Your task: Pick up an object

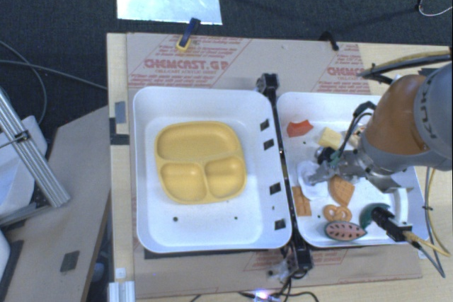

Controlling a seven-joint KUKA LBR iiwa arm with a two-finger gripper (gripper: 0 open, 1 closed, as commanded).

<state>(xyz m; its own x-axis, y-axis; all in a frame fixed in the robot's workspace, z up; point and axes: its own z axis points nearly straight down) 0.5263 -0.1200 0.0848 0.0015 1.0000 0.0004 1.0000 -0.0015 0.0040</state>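
Near the middle of the right bin (340,97), at about five o'clock from the gripper (327,172), lies the orange wedge (342,189), which we judge the handiest object to lift. It lies flat on the bin floor. The gripper hangs low just beside it, perhaps touching its upper edge. We cannot tell from this slant whether the grip is released or clenched, and we see nothing held.

At six o'clock from the wedge sits a pretzel (337,212), and just beyond that a watermelon slice (345,230). An orange strip (302,203) lies at eight o'clock against the dividing wall, and a green piece (371,212) at four o'clock. A yellow block (330,137) and a red piece (299,127) rest at twelve and eleven o'clock, past the gripper. The left bin (205,99) on the bench (233,56) carries a yellow plate (200,159).

To do this well, we would shift slightly toward five o'clock to centre over the wedge. We would then line up across its narrow width, come straight down and close firmly before lifting. The pretzel is close, so we should keep clear of it.
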